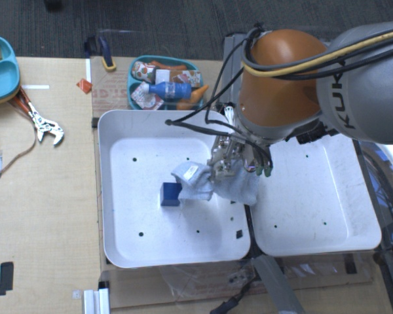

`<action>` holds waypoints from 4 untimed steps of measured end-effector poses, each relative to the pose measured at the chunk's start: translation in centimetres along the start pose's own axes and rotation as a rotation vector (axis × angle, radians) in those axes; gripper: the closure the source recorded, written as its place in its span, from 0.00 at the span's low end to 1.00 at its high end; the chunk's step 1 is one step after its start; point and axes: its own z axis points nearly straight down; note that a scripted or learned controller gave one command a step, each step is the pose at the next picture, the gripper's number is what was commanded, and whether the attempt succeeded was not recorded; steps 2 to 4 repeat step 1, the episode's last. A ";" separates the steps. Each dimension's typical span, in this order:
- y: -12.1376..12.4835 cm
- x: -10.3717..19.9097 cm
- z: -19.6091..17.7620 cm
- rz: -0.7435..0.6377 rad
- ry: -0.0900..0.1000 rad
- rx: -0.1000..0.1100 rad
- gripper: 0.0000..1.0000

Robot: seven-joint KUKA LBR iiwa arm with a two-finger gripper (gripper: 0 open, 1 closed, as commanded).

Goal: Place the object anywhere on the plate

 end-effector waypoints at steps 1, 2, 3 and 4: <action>0.0 0.0 0.0 0.000 0.000 0.000 0.00; 0.0 0.0 0.0 0.000 0.000 0.000 0.00; 0.0 0.0 0.0 0.000 0.000 0.000 0.00; 0.0 0.0 0.0 0.000 0.000 0.000 0.00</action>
